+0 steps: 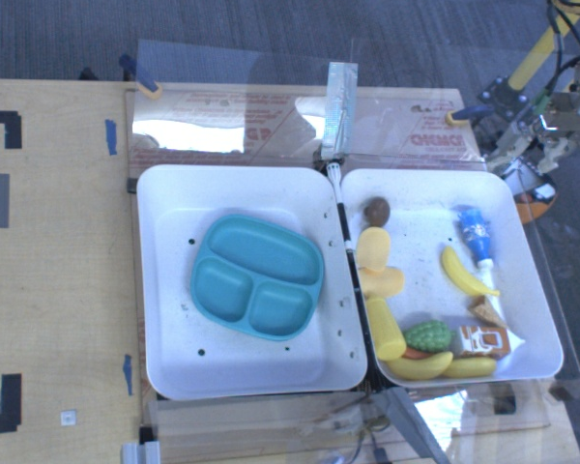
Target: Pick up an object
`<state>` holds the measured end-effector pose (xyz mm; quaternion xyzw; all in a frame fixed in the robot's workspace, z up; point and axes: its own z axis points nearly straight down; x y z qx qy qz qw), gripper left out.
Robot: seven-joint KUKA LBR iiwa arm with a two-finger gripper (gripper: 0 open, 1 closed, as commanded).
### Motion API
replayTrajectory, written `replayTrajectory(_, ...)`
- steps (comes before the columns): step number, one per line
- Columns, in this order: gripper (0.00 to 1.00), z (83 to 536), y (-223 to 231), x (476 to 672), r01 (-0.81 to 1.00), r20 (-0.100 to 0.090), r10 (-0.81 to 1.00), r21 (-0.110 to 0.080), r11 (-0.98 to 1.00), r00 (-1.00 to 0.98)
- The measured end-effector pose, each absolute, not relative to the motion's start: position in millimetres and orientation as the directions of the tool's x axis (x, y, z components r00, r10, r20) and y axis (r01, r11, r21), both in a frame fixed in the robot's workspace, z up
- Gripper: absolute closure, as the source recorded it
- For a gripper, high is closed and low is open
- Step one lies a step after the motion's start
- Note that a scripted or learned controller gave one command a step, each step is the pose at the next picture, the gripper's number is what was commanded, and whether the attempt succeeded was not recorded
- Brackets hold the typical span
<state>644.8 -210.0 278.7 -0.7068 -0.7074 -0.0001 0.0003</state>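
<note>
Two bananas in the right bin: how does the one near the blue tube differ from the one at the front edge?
The upper banana lies alone on bare bin floor, running diagonally beside the blue tube. The front banana lies nearly level along the front wall of the right bin, crowded against the green item. The upper one looks slimmer; the front one thicker and partly covered. Both are yellow and curved.

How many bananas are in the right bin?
2. One banana lies alone right of centre, below the blue tube; the other banana lies along the near wall. More may hide in the pile.
</note>
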Motion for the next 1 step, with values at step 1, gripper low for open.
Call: replayTrajectory(1,0.0,311.1,-201.7,642.0,0.991,-0.002,0.991,0.006,-0.137,0.137)
